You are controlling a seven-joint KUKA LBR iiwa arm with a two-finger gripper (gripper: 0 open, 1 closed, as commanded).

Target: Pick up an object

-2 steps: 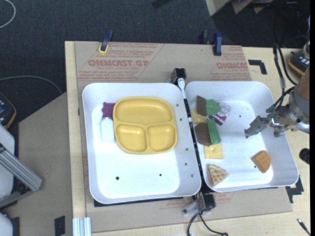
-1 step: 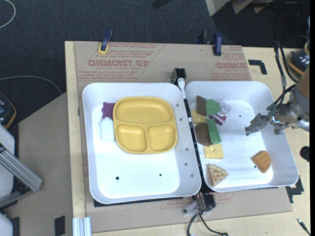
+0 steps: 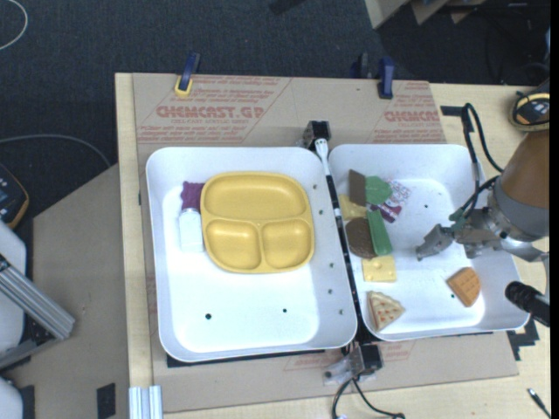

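Looking down from the camera view, two shallow white bins sit side by side on a cardboard-topped bench (image 3: pixel 262 103). In the left bin (image 3: pixel 244 321), a smooth yellow plastic tray (image 3: pixel 258 221) with three compartments fills the upper middle; tucked against the tray's left edge are a purple item (image 3: pixel 191 194) and a small white piece (image 3: pixel 189 230) just below it. The right bin (image 3: pixel 419 304), right of the tray, holds toy food: a brown slab (image 3: pixel 357 184), a green piece (image 3: pixel 378 190), a round brown patty (image 3: pixel 359 236), a green bar (image 3: pixel 380 232), a square of yellow holed cheese (image 3: pixel 379 270), a tan wedge-shaped cracker (image 3: pixel 384 308) and an orange biscuit (image 3: pixel 464 285). Far right of the tray, the gripper (image 3: pixel 434 243) hangs above bare bin floor, holding nothing; whether it is wide or narrow cannot be told.
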